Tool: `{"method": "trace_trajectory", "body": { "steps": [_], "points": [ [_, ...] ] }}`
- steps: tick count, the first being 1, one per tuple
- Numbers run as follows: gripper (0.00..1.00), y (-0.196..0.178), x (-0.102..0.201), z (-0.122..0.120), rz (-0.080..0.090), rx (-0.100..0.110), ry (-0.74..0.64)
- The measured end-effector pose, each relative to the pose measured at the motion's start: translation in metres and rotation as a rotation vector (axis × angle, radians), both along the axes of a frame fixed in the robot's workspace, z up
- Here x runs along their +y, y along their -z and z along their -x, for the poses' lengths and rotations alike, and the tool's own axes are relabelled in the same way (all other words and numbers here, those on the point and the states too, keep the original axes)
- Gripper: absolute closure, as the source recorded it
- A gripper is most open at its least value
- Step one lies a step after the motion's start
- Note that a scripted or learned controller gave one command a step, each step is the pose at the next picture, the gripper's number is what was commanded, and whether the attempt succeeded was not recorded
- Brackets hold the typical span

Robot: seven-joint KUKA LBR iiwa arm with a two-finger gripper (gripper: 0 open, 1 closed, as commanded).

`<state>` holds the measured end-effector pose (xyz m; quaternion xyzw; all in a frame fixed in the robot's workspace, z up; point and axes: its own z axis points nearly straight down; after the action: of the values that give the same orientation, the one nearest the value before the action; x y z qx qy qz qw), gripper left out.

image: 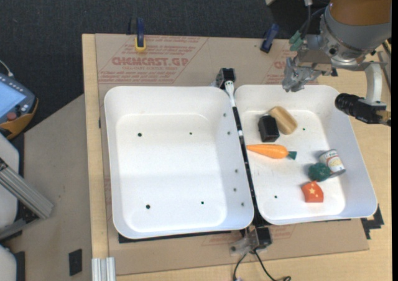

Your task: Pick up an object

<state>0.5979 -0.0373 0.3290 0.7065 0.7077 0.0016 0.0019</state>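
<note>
The arm reaches in from the upper right, and the gripper (297,81) hangs over the far rim of the right bin (357,149), just above the white edge. Whether the tool is spread or pressed together, I cannot tell from this slant; nothing shows in its grasp.

Down in the right bin, every object lies free. A tan block (283,119) touches a black block (268,128) near the far side. An orange carrot (271,151) (green end pointing right) lies just below them. Further right sit a small can (333,161) against a dark green piece (318,172), with a red strawberry (313,192) nearest the front. The left bin (118,149) sits alongside.
</note>
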Motion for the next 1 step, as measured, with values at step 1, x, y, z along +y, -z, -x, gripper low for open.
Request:
{"method": "trace_trajectory", "body": {
  "steps": [1],
  "points": [
    [1.0, -0.0592, 0.0697, 0.0381, -0.004, -0.003, -0.007]
  ]
}}
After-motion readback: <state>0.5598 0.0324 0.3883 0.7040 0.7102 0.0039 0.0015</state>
